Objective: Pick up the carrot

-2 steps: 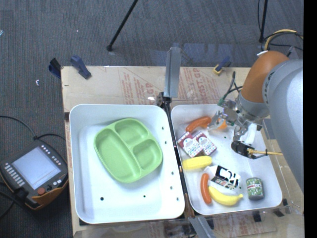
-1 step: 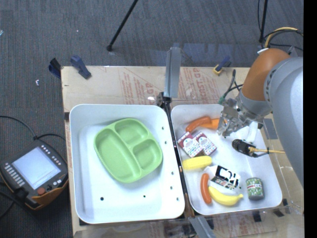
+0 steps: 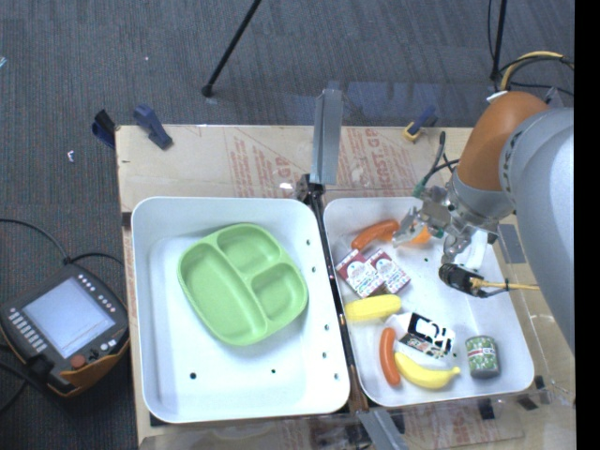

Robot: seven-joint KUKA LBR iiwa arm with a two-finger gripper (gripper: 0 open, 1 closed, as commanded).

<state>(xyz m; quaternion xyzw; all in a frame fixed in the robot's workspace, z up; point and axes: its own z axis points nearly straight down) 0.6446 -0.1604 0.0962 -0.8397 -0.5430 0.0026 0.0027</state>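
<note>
You had the claw (image 3: 424, 225) low at the right bin's (image 3: 525, 345) upper middle, right by the carrot (image 3: 421, 237), but I couldn't tell its grip.

Small orange tapered carrot (image 3: 421, 236), lying in right white bin's upper part, partly hidden beneath grey gripper, orientation unclear.

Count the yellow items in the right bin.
2. A corn-like yellow piece lies near the bin's left wall, below the two red-and-white cartons. A banana lies at the front, beside the sausage. More may hide under the arm.
</note>
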